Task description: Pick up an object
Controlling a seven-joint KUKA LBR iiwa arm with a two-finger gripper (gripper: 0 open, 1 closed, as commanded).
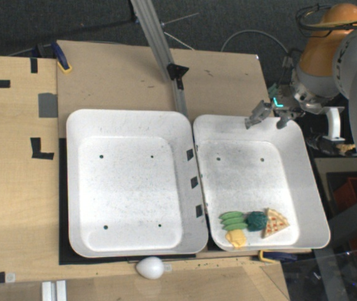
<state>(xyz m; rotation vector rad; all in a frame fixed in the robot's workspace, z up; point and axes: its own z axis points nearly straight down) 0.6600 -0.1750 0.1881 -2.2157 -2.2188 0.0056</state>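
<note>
Several small toy foods lie together in the near right corner of the right bin [253, 168]: a green pea pod [231, 218], a dark green broccoli piece [256, 220], a pizza slice [275, 222] and a yellow piece [236, 237]. My gripper [268, 116] hangs over the far right edge of that bin, well away from the toys. Its two fingers stand spread apart with nothing between them.
The left bin [128, 180] sits beside the right one. A white egg-shaped object [150, 268] lies on the bench in front of the left bin. A metal pole [159, 42] slants down to the bins' far junction.
</note>
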